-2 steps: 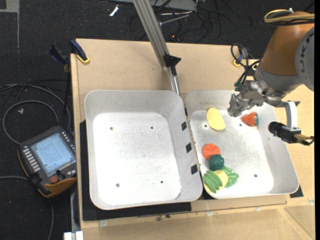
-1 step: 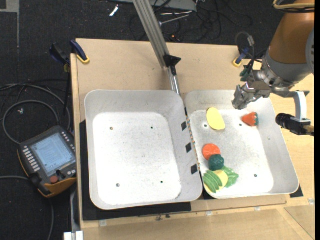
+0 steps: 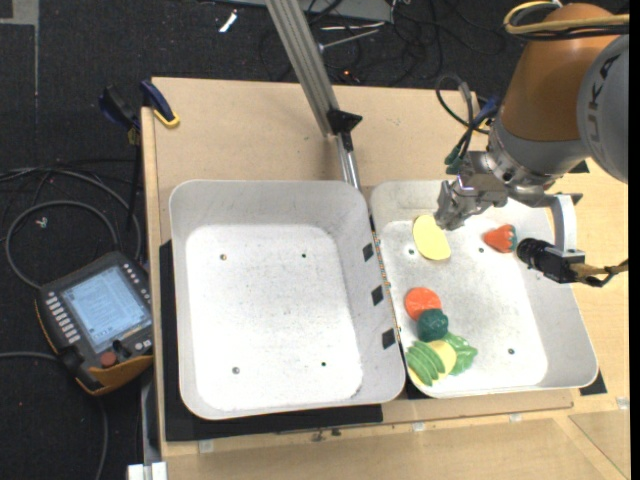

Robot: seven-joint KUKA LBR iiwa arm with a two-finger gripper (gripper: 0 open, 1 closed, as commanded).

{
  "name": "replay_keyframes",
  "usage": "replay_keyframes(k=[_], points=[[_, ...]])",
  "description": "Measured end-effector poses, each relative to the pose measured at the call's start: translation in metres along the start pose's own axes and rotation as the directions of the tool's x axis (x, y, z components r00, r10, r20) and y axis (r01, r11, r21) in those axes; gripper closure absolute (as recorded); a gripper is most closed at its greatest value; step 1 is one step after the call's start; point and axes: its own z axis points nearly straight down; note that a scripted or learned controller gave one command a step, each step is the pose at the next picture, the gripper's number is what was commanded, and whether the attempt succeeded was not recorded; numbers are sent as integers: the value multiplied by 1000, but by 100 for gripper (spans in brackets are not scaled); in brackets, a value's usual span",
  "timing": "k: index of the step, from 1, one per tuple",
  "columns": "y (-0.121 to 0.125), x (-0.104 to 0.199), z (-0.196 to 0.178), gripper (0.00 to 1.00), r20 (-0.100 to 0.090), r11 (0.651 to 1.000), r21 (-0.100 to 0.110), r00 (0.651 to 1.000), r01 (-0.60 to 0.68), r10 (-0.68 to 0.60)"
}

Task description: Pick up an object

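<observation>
Near edge of right bin (image 3: pixel 560 373): green-yellow toy (image 3: pixel 438 357), then dark green ball (image 3: pixel 432 324) and orange ball (image 3: pixel 422 300). Farther back, yellow disc (image 3: pixel 431 238) w/ gripper (image 3: pixel 447 216) just above its far edge; can't tell its grip state. Looks like approach step; next needs a descent onto disc. Arm lettering partly readable: "UK".

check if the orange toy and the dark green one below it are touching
Touching. The camera view shows the orange toy directly against the top of the dark green toy in the right bin, with no white floor between them.
</observation>
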Motion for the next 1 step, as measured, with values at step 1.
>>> replay_keyframes(k=[1], points=[[-12,56,-2,100,-1,1000,0,1000,1,-1]])
